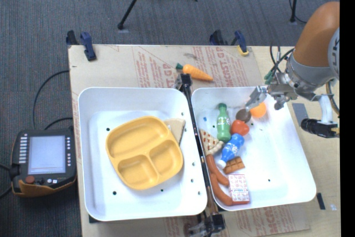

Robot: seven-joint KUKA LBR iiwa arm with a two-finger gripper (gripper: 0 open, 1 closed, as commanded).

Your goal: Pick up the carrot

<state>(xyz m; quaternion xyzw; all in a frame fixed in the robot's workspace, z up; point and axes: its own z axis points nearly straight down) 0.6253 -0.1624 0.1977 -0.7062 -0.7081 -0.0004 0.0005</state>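
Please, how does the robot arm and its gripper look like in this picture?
The arm comes in from the right: a rounded orange section over a grey wrist ring. Below it sits a small grey metal gripper with thin fingers. Dark cables loop beside the wrist. I can read no markings.
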